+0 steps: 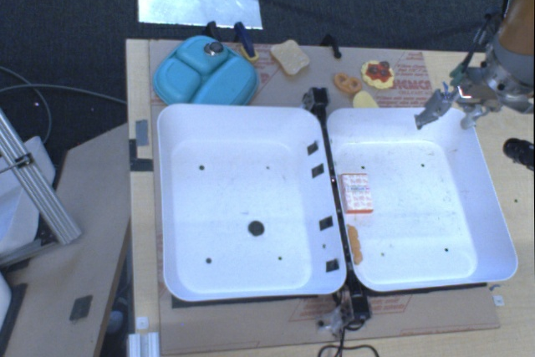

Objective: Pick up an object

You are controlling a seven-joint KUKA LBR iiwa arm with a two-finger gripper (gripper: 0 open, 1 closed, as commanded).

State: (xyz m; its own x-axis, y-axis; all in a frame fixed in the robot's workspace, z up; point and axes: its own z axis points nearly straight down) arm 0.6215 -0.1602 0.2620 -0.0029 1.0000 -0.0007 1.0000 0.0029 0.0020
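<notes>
The gripper (451,106) hangs over the far right corner of the right bin (468,180), at the end of the grey arm that reaches in from the right. Its two fingers stand apart with nothing between them — one finger (430,110) juts out toward the left, over the bin's back rim, and the other sits near the bin's right wall.

Two likely candidates lie in that right bin, both hard against its left wall. The nearer to the gripper is a small flat carton (358,193), white with red print, lying face up on the floor of the bin. It looks light and stiff, probably thin card, so it should take a firm squeeze without crushing, yet it lies so low that the fingers would have to come right down to the floor and close across its narrow width. Just below it, toward the front of the bin, is a little orange-brown stick (354,244), perhaps a toy food piece; it is slim and likely to roll or slip, and it sits very close to the wall, leaving scant room for a finger on that side. The left bin (192,180) holds a small dark disc (256,227) near its middle — flat and hard to get under.

By this judgement the carton is the better choice, though it lies well apart from the gripper's present place.
</notes>
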